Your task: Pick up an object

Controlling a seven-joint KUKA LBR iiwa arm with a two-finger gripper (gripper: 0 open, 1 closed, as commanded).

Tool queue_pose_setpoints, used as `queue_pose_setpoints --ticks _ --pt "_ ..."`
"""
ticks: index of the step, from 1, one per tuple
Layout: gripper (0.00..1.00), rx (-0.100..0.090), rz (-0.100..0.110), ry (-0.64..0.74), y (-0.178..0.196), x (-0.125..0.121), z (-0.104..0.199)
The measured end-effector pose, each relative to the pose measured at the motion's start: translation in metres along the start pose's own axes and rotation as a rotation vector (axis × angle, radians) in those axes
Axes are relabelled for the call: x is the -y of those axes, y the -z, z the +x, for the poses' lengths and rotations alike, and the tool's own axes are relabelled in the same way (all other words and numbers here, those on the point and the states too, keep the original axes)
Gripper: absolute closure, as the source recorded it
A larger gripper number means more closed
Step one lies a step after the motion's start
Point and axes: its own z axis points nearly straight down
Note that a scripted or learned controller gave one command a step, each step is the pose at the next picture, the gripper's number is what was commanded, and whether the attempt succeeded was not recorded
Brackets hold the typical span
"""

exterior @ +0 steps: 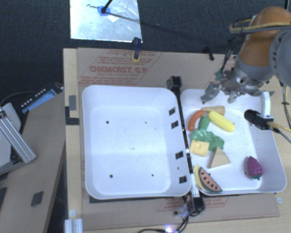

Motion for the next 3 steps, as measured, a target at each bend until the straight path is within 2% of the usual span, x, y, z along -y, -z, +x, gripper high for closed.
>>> queue_pose_setpoints --ticks 1,2,3 --pt "1.0 0.0 -0.003 0.002 0.011 -0.001 0.0" --pt "1.0 -0.002 -0.019 0.01 0.159 -0.025 0.077" --pt "1.0 0.004 -0.016 -0.004 0.278 -0.022 0.021"
